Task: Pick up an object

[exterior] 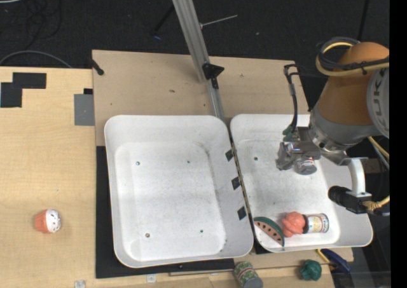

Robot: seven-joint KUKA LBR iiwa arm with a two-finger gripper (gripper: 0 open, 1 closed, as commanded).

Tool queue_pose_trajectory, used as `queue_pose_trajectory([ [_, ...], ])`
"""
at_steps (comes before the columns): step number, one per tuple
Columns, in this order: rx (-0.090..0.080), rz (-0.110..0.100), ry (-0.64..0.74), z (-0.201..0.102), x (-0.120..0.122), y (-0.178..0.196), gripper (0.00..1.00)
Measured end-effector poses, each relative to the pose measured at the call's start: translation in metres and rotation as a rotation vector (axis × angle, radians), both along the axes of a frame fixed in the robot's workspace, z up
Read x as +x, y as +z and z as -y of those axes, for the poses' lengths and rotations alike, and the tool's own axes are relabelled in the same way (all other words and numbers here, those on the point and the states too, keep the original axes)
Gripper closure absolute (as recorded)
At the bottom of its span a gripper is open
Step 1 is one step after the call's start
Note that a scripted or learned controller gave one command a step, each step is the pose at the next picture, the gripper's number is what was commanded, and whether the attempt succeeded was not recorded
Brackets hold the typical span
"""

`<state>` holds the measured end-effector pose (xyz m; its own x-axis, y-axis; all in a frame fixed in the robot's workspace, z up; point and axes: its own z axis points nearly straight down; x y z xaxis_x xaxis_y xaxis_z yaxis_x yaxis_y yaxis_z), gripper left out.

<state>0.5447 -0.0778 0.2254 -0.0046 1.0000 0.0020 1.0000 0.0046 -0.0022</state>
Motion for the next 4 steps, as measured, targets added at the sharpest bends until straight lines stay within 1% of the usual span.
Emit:
queue_pose_trajectory([
  [1,-0.001,0.0,-0.001,-0.04,0.022,-0.008,1.0],
  [2,-0.002,0.001,-0.002,-0.076,0.043,-0.006,1.0],
  [3,-0.003,-0.001,-0.002,-0.124,0.06,-0.01,1.0],
  [4,-0.002,0.002,-0.002,-0.161,0.089,-0.006,1.0],
])
